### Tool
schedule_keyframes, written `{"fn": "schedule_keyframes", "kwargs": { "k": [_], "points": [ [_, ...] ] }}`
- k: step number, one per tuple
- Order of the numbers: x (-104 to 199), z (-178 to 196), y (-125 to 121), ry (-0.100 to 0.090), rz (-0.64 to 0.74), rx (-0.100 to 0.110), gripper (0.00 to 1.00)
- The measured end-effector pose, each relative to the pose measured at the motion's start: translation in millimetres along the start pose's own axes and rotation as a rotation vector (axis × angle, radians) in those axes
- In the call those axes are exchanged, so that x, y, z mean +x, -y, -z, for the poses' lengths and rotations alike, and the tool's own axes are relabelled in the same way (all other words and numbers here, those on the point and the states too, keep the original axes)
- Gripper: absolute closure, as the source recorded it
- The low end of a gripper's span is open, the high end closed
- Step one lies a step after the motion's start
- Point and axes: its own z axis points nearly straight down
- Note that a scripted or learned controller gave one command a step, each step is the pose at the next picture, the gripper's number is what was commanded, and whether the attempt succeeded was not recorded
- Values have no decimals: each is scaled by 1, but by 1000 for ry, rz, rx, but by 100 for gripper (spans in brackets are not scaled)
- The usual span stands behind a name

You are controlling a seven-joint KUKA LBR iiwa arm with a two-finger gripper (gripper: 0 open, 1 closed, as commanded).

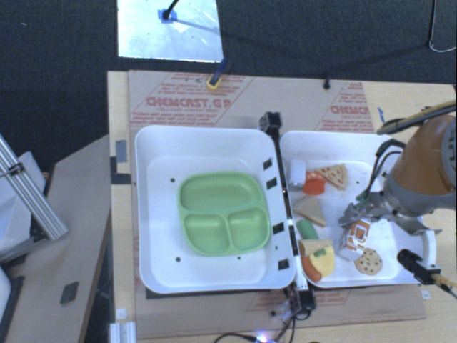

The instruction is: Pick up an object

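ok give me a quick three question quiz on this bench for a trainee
1. True or false: the green divided plate lies in the right bin.
2. Which lies nearest the gripper? A) cookie B) small carton C) pizza slice
3. Fill in: the arm wears an ____ band above the wrist.

Key: 1 false, it lies in the left bin; 2 B; 3 orange.

one fixed cam overhead, slanted down on both bins (153, 191).
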Motion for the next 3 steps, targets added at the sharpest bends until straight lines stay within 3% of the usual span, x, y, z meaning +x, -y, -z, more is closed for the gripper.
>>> {"fn": "schedule_keyframes", "kwargs": {
  "k": [2, 3],
  "points": [
    [-5, 107, -2, 1, 4, -1, 100],
    [-5, 129, -4, 0, 4, 2, 100]
  ]
}}
